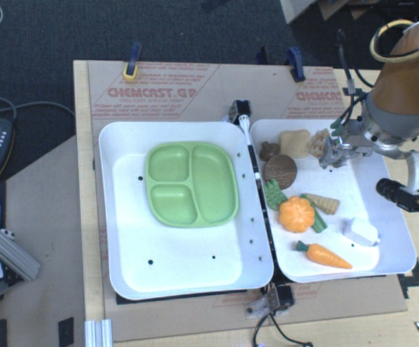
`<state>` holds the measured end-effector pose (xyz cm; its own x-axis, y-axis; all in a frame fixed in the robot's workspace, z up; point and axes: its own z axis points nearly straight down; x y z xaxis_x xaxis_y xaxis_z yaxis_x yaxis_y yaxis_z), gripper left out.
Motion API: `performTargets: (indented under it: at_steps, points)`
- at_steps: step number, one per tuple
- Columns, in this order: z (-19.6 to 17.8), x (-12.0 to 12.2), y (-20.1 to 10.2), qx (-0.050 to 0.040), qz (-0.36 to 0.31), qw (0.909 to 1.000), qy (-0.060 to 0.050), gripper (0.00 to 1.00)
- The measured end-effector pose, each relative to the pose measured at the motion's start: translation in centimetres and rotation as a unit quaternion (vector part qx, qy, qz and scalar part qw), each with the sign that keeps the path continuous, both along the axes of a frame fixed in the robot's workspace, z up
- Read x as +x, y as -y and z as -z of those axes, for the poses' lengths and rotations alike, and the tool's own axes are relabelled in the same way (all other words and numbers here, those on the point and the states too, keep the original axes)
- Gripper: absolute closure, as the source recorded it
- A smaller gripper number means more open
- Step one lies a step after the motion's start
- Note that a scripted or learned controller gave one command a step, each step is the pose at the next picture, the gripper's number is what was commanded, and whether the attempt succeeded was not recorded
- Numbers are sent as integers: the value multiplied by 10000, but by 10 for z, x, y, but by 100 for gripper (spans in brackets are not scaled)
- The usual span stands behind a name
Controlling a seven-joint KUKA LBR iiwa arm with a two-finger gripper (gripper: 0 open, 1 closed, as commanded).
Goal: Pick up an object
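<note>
My gripper [331, 155] hangs low over the upper right part of the right bin [390, 262], close beside a knobby beige piece [316, 142]. To its left lie a tan block [294, 143], a small brown lump [269, 150] and a round brown ball [279, 170]. Further down the bin are a green leafy toy [273, 192], an orange pumpkin-like fruit [296, 214], a beige ridged cob [325, 204], a carrot [325, 256] and a white piece [360, 231].
A green three-compartment plate [192, 183] lies in the left bin [123, 215]. The bins meet along a ridge [256, 194] with a black clamp at each end. The arm's body [401, 85] rises over the right bin's far right side.
</note>
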<state>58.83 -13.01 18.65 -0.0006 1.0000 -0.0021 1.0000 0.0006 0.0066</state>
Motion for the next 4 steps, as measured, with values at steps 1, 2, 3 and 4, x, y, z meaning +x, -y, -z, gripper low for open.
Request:
performTargets:
  at_steps: [1,2,3,4]
  points:
    - [-41,2,0,-1,-3,10000,3,100]
    - [-41,-18,-61,29,-27,10000,-49,100]
    - [-37,-43,-95,24,-16,10000,-57,100]
    - [-42,-38,-82,5,7,10000,-24,100]
